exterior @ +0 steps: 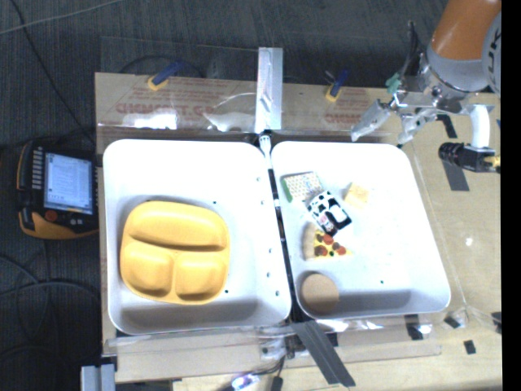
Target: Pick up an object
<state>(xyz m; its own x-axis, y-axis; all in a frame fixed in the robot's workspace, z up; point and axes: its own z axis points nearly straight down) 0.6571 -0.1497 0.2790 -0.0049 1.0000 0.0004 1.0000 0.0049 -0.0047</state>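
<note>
Brown round disc [319, 288] front of right bin [423, 218] | gripper [387, 121] spread open, holding nothing

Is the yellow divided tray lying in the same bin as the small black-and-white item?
No, the yellow divided tray lies in the left bin, while the small black-and-white item lies in the right bin.

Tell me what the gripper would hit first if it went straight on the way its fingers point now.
The gripper points toward the view's left and slightly down, above the right bin's back rim. That rim or the clear plastic sheet behind it looks first in line, though depth is unclear from above.
</note>
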